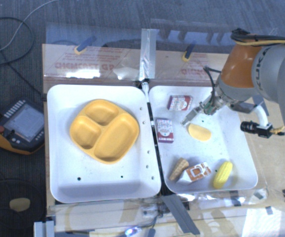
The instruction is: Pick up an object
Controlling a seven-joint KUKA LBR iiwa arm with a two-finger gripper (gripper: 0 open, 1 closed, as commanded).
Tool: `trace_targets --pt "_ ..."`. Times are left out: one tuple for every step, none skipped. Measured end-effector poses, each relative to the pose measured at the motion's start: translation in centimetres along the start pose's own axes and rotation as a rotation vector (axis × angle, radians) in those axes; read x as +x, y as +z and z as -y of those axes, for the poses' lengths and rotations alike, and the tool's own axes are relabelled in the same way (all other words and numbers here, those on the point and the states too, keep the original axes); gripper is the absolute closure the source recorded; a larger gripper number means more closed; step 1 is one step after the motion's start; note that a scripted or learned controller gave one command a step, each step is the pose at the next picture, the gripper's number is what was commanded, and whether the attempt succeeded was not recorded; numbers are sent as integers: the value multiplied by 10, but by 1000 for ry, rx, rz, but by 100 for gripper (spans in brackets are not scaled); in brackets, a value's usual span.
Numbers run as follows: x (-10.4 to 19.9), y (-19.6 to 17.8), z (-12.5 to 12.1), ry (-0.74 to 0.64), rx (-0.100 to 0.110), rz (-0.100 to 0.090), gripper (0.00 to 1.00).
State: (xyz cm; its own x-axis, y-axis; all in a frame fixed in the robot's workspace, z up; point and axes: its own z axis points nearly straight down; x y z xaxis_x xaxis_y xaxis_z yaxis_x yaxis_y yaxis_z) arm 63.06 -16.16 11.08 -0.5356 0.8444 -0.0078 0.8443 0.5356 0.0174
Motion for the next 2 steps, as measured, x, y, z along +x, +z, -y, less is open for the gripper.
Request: trace_targets --pt "-17 23 -35 179 19 -7 0" --pt "-35 21 14 92 13 2 0"
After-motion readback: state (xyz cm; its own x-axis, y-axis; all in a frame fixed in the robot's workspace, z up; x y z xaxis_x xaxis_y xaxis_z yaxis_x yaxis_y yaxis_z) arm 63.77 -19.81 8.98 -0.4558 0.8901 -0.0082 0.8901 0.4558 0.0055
